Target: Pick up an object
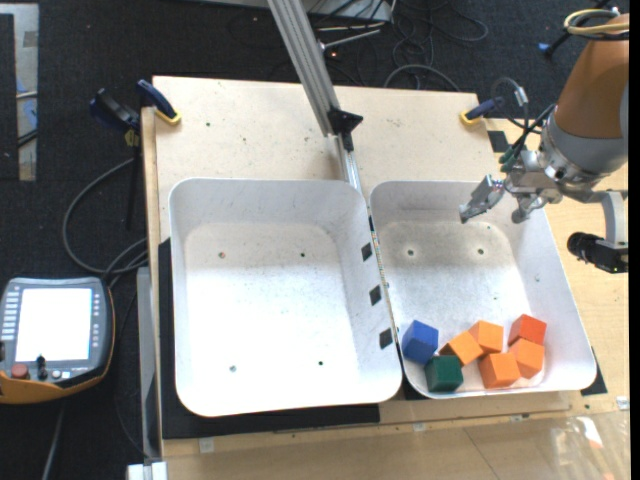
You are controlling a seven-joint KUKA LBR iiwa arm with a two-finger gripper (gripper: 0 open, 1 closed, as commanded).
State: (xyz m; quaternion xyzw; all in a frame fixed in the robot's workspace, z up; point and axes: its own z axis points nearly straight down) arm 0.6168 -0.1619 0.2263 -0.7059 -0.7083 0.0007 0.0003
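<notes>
Fingers [478, 204] are seen spread apart, nothing between them — the gripper [497, 206] hangs over the far end of the right bin [452, 230], near its back wall. Behind it, the grey wrist and the orange-banded arm [592, 98] are seen entering from the right edge.

The blocks are clustered at the near end of the same bin, well apart from the gripper: a blue cube [420, 339] at the left of the group, a green cube [443, 373] just in front of it, and several orange cubes [497, 350] packed together to their right, touching one another.

The left bin [200, 218] lies alongside, the two rims meeting at the middle. A slanted metal rail [305, 48] is noted above the far edge of the bench [260, 128]. A handheld pendant [52, 340] is seen at the left.
</notes>
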